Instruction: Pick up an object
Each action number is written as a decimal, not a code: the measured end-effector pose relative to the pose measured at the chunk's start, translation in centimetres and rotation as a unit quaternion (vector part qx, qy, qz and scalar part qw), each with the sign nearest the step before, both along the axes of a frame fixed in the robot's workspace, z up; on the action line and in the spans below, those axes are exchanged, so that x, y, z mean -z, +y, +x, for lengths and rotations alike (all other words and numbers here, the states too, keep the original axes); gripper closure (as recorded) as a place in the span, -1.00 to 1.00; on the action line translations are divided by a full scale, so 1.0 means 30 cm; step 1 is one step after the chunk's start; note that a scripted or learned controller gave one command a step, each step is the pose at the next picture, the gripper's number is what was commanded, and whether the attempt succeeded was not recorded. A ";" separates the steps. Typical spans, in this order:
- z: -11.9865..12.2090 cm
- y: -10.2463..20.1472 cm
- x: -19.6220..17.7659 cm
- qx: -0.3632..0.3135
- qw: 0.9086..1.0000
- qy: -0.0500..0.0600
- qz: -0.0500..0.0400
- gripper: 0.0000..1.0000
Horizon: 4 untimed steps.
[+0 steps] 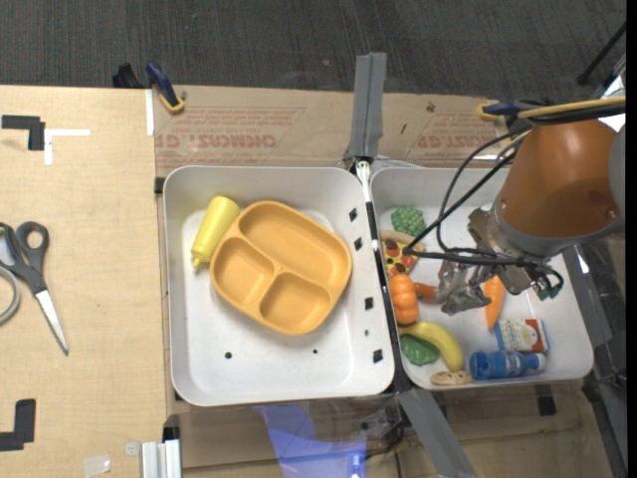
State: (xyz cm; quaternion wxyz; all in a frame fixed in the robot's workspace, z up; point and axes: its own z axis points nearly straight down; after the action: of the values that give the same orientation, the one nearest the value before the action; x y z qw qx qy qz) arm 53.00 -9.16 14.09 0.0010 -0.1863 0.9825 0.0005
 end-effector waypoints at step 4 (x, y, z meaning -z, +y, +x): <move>-0.037 0.189 -0.170 0.073 0.997 -0.001 0.000 1.00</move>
State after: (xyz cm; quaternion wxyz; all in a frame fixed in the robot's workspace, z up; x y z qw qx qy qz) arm 51.88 -3.50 19.20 0.0021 -0.1137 0.9935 0.0003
